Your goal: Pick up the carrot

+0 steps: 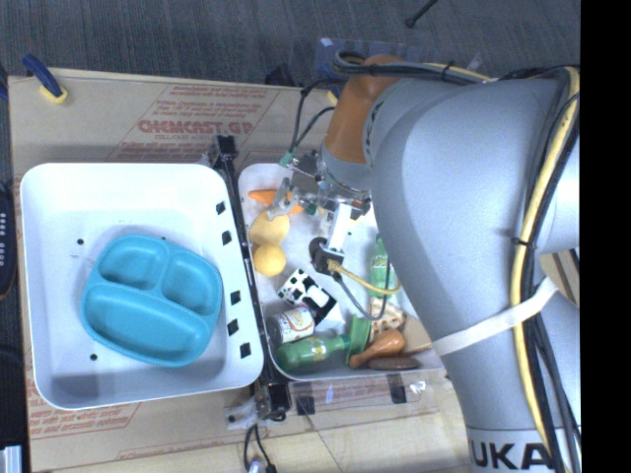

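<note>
At the near end of the right bin [258,179], a green bottle [314,351] is lying on its side beside a small can [293,322], with a black-and-white die [296,286] sitting just beyond them. Farther up, two yellow lemons [268,245] are resting against the bin's left wall. Past them, the carrot [262,196] is lying at the far end, and the gripper [296,197] is hanging right beside it; I cannot tell how its jaws are standing. In the left bin [59,190], a blue divided tray [150,301] is lying flat.
</note>
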Motion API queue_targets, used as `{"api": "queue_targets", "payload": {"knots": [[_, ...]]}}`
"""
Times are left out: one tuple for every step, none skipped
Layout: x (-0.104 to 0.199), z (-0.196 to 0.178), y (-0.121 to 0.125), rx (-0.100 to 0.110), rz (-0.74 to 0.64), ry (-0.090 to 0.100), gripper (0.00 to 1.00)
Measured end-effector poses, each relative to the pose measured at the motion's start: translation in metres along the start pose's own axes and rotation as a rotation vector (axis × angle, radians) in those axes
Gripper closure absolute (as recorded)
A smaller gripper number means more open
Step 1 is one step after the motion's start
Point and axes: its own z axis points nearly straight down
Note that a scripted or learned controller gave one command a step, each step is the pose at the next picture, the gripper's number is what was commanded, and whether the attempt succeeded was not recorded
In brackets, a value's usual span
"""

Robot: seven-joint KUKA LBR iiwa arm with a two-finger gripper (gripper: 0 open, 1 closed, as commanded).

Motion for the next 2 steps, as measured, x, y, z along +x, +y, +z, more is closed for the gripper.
{"api": "queue_targets", "payload": {"knots": [[0.003,-0.011,-0.001,0.006,-0.011,0.004,1.00],[0.032,-0.103,-0.090,-0.007,0.150,0.010,1.00]]}}
